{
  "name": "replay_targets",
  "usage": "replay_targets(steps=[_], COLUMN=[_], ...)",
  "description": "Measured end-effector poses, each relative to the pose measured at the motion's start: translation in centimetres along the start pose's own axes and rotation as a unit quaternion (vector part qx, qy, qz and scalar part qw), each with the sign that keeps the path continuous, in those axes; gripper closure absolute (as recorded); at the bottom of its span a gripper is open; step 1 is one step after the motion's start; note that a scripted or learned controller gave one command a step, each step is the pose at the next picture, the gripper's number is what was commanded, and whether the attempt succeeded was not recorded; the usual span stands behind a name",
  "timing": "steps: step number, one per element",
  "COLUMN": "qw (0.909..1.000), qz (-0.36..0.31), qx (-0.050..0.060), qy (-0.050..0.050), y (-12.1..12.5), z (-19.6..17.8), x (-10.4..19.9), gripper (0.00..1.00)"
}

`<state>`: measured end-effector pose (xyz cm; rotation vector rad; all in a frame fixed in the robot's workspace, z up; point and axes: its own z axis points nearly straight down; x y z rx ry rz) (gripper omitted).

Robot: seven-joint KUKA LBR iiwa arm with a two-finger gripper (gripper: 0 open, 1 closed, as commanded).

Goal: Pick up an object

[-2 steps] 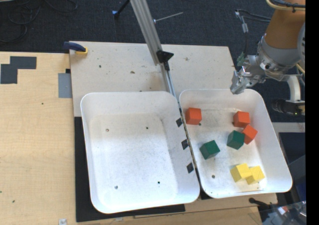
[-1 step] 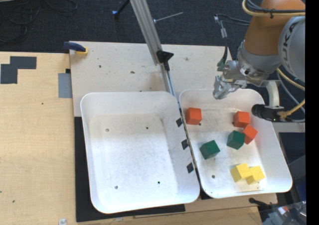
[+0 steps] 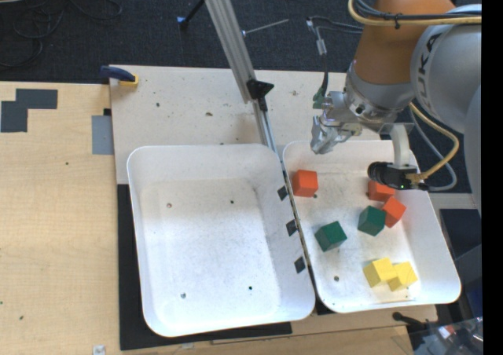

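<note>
My gripper (image 3: 324, 141) hangs above the far edge of the right bin (image 3: 440, 267), with nothing seen between its fingers. An orange cube (image 3: 304, 183) lies just below and left of it in that bin. Two green cubes (image 3: 331, 236) (image 3: 371, 221) sit near the bin's middle. Two more orange blocks (image 3: 394, 210) (image 3: 379, 191) lie at the right, one partly behind the robot's black fitting. A yellow block (image 3: 389, 273) rests near the front.
The left bin (image 3: 204, 243) stands beside the right one, sharing a rim with black clips (image 3: 291, 227). A slanted aluminium bar (image 3: 236, 55) rises behind the bins. A blue and yellow clamp (image 3: 119, 75) lies at the bench's far left.
</note>
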<state>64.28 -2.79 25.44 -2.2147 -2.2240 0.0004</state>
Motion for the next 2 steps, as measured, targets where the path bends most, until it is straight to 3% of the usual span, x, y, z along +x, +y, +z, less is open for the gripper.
replay_targets(steps=[2], qw=[1.0], qz=[0.0], qx=[0.0], qy=[0.0], y=[0.4], z=[-0.4], x=[10.2], gripper=[1.0])
